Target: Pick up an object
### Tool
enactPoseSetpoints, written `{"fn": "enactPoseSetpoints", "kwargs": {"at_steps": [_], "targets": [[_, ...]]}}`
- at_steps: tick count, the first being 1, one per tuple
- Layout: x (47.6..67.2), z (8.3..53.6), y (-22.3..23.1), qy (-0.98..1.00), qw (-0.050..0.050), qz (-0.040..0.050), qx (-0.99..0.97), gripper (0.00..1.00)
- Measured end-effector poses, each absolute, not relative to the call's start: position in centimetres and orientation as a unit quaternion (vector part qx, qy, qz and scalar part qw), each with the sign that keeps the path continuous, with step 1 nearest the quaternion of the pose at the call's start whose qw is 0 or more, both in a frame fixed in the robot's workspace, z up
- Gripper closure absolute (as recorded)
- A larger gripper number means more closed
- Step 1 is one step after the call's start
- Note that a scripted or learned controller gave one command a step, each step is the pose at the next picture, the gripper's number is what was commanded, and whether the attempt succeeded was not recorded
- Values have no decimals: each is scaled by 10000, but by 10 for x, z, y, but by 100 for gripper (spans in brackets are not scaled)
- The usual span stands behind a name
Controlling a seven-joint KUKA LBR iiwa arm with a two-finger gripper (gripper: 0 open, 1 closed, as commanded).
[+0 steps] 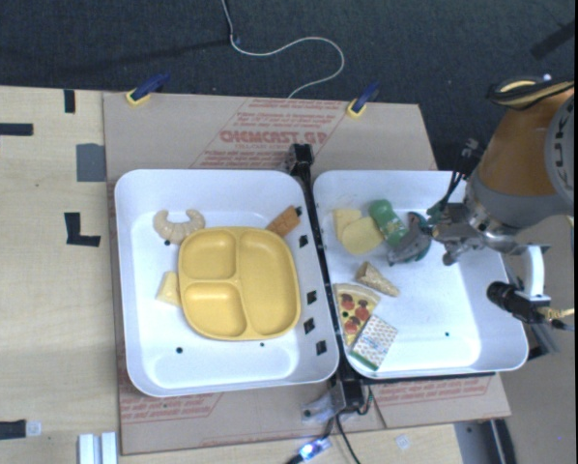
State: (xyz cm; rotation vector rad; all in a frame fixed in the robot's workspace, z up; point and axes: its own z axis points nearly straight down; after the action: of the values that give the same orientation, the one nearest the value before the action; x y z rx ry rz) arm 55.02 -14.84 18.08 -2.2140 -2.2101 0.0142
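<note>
Nearest to the camera, a small patterned packet (374, 341) is lying in the right bin (463, 351), close to its front wall, and a pizza-slice toy (354, 307) is touching it from behind, just beside the black divider (316, 259) between the two bins. A little further, a tan wedge piece (377, 278) is resting near the pizza slice. In the left bin (144, 356), a yellow divided plate (239, 282) is taking the middle, with a pale yellow wedge (167, 288) touching its left edge. Behind the plate a beige curved piece (177, 224) is sitting at the left and a brown piece (283, 221) at the right, near the divider. In the right bin again, two yellow cheese-like blocks (357, 231) are lying side by side, and a green object (387, 219) is just beside them on the right. The hand (411, 243) is reaching in from the right, low over the bin, with its dark tip just beside the green object; I cannot tell whether it is open or closed, and I am not seeing any object gripped in it. The grey and orange arm (521, 162) is standing behind it at the right. Furthest away, the cardboard sheet (270, 129) under the bins is lying on the surface, held by two blue and yellow clips (147, 88), and a white cable (279, 51) is curling on the dark floor beyond.
</note>
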Motion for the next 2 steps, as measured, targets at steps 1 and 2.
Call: {"fn": "enactPoseSetpoints", "kwargs": {"at_steps": [1, 2], "targets": [[553, 188, -148, -7075, 10, 5, -7067, 0], [553, 124, -149, -7075, 29, 23, -7067, 0]]}}
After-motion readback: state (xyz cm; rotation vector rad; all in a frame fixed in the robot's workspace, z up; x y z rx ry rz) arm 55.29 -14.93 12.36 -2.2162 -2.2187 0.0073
